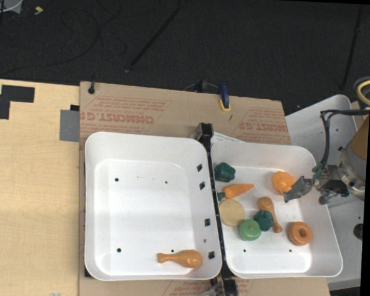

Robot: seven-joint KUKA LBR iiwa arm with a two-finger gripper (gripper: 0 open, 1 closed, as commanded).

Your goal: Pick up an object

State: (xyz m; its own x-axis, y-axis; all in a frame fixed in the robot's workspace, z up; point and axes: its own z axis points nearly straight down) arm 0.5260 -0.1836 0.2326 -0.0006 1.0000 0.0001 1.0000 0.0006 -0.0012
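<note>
**Camera view: my gripper waits at the right bin, nothing in it**

Camera view shows two white bins side by side on the bench. The left bin (102,170) is the bigger open area, and it holds one thing, an orange drumstick-shaped toy (181,258) near its front wall. The right bin (318,262) carries all the rest: a pale round disc (232,212), an orange carrot (238,191), a dark green lumpy piece (225,172), a green round piece (250,229), a brown drumstick-shaped toy (269,211), an orange ring like a doughnut (300,233), and a small orange fruit (283,181).

My gripper (304,188) is above the right side of the right bin, just beside the orange fruit. Its two fingers stand apart, and I see nothing between them, so I hold no object.

I judge the orange fruit to be the nearest candidate. It looks like a light plastic toy, stiff and smooth, so it may slip or roll away if I close off-centre. I think the best hold is across its widest middle part, with the fingers low around it. The carrot lies close on its left, apart from it, so I should have room to come down.
</note>
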